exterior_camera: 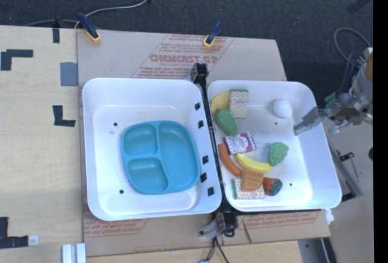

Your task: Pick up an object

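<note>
A: What have I got near edge first?

B: Two white bins side by side on the worktop (36,134). Right bin (315,153) holds all the toy food. Nearest the front: a red strawberry (273,185) beside an orange block (251,179), with a flat card (247,194) under them.

A: Then?

B: One yellow banana (253,163), one orange-red sausage (230,162), one green bumpy piece (278,152), one pink packet (240,143). Farther back: a second green piece (225,122), a tan cracker block (238,103), a yellow piece (220,100) behind it, one white ball (282,108).

A: Tool?

B: Tool (305,122) sits over the right bin's right side, arm coming in from the right. Nothing between its fingers that I can see; I can't tell if they're apart or together. White ball is closest, just left and slightly farther back. Green bumpy piece is near, left and toward the front.

A: Left bin?

B: Left bin (100,110) has one blue three-compartment plate (160,156).
</note>
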Available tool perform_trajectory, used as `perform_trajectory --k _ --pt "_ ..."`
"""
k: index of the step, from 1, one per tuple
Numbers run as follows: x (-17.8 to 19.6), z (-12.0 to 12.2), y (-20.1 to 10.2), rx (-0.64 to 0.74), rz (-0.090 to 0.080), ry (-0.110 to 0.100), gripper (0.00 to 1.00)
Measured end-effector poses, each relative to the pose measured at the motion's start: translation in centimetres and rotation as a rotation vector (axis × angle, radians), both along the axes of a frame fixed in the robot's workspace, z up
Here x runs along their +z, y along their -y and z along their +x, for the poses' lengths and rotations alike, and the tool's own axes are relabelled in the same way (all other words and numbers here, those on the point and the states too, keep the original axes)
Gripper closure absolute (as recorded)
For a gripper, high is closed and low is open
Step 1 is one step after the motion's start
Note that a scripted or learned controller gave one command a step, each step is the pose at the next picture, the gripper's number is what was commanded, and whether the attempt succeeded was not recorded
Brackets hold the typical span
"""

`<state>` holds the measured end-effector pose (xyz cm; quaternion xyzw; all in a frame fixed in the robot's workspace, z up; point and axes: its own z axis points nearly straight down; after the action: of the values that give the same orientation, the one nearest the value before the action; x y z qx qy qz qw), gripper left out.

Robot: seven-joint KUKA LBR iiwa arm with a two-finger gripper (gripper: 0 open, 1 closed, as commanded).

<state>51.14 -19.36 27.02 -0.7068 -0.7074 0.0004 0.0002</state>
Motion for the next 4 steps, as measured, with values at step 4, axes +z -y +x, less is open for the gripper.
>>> perform_trajectory --k 4 --pt "-17.9 15.1 -7.7 -0.003 0.007 -0.030 0.00"
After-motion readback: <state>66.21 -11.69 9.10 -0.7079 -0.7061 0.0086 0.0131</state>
